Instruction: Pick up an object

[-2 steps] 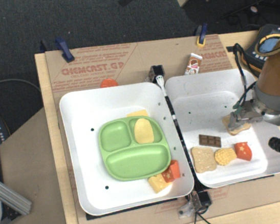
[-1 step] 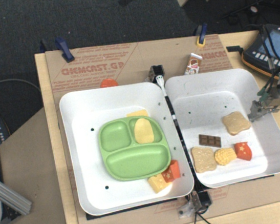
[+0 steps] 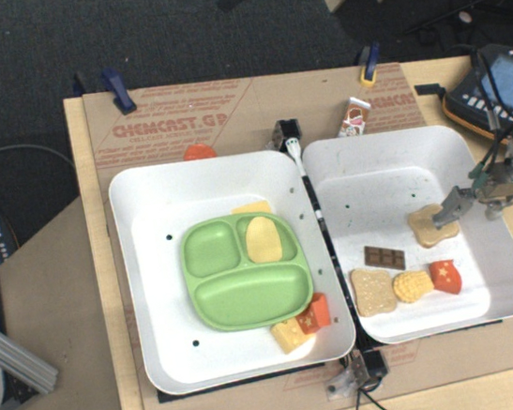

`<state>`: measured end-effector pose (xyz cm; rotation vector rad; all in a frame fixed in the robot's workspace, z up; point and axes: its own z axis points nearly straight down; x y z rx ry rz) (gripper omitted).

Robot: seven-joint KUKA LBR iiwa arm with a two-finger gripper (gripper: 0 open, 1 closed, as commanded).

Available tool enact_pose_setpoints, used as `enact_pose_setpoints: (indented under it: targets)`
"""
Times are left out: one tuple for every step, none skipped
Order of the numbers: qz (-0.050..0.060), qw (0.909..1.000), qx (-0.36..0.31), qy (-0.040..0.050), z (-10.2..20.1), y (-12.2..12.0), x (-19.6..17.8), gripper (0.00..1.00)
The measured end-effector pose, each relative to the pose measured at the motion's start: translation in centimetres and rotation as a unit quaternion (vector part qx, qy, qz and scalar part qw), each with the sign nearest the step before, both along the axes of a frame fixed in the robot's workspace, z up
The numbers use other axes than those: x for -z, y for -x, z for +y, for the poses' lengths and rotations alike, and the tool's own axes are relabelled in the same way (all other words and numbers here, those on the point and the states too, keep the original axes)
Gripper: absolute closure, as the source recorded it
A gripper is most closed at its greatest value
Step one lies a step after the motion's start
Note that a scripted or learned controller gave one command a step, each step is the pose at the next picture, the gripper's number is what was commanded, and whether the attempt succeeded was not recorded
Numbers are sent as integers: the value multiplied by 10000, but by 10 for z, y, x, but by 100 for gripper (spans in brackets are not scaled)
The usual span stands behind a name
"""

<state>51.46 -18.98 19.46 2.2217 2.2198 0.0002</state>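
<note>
My gripper (image 3: 450, 209) reaches in from the right and hangs low over the right bin (image 3: 364, 160). Its tip is at the right edge of a tan, flat toy food piece (image 3: 427, 226); whether it touches the piece is unclear. In front of it lie a brown chocolate bar (image 3: 384, 256), a slice of toast (image 3: 374, 291), a yellow round piece (image 3: 412, 285) and a red piece (image 3: 446, 277).
The left bin (image 3: 151, 261) holds a green divided plate (image 3: 246, 281) with a pale yellow item (image 3: 262, 240) in one compartment. A yellow block (image 3: 291, 335) and an orange block (image 3: 315, 313) lie by its front corner. A small carton (image 3: 354, 117) lies behind the bins.
</note>
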Motion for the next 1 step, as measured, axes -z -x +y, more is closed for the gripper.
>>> enact_pose_setpoints:
  targets:
    - [-13,10000,-14,13,-8,-37,114,0]
